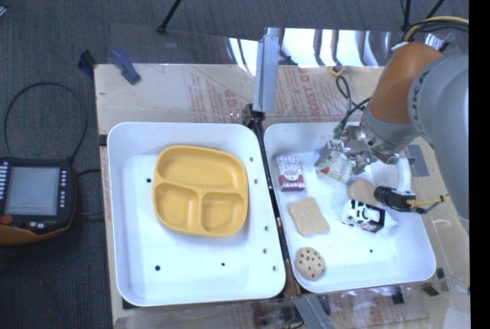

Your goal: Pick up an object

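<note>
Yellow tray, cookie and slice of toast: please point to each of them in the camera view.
yellow tray [201, 190]: camera view, on its centre dividers.
cookie [310, 263]: camera view, middle of its top.
slice of toast [308, 216]: camera view, middle of its face.

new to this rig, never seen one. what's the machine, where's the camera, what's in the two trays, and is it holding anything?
The machine is one grey robot arm with an orange band above its wrist, reaching in from the right of the picture. A single fixed camera looks down on the bench at a slant.

Two shallow white bins sit side by side. The left bin holds a yellow divided plate. The right bin holds a small red and white packet, a slice of toy toast, a chocolate chip cookie and a black and white item near the right side.

The claw is down in the upper part of the right bin, over a pale, crinkly object. I can't tell from here whether its fingers have closed on it, so I wouldn't call anything held.
</note>
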